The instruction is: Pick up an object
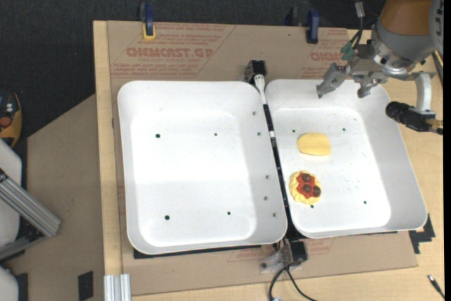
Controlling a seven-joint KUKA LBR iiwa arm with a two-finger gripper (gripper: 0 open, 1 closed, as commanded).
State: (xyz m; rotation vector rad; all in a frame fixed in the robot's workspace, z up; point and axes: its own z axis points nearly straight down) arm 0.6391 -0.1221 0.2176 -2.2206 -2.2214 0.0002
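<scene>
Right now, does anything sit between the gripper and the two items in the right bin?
Nothing visible does. The gripper hangs open over the right bin's far edge; the plain yellow piece and the yellow piece with red and dark topping lie uncovered on the bin floor, close together near its left wall.

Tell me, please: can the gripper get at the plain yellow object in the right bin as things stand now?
Probably yes. The gripper hangs open above the far edge of the right bin, and the plain yellow object lies uncovered, apart from the red-topped piece.
</scene>
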